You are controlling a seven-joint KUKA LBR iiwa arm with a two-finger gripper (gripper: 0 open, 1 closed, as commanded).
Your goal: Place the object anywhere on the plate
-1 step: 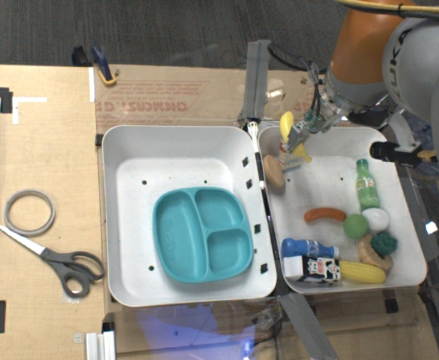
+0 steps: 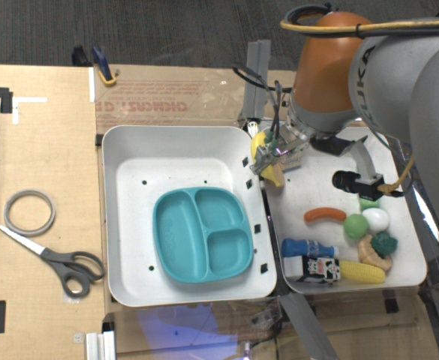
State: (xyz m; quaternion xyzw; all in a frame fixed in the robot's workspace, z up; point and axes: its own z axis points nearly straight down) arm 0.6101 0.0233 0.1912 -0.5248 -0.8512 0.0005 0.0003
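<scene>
Gripper (image 2: 277, 154) low over the shared wall of the two bins, under a grey arm with an orange band; open or closed, impossible to tell from this angle. Below and around: pale wooden bench top (image 2: 46, 156), a sheet of brown cardboard (image 2: 166, 100) with mirrored red print behind the bins, dark carpeted floor (image 2: 166, 13) further back. On the wood to the left, grey-handled scissors (image 2: 61, 259) and a flat ring of tape (image 2: 29, 211). Left bin (image 2: 115, 201) of smooth white plastic with rounded corners, holding the teal plate (image 2: 204, 235): glossy, rounded, split into three compartments, one long and two smaller. Right bin (image 2: 317, 193) of the same white plastic, with a cluster of toy food along its near and right side: an orange sausage shape (image 2: 325, 215), a green ball (image 2: 356, 226), a white ball (image 2: 375, 219), a yellow corn cob (image 2: 362, 271), a blue packet (image 2: 305, 247), a black-and-white carton (image 2: 320, 268). Yellow object (image 2: 269, 169), curved and smooth like a toy banana, right at the gripper's tip and touching it, above the wall between the bins; well apart from the plate, up and to the right of it.
</scene>
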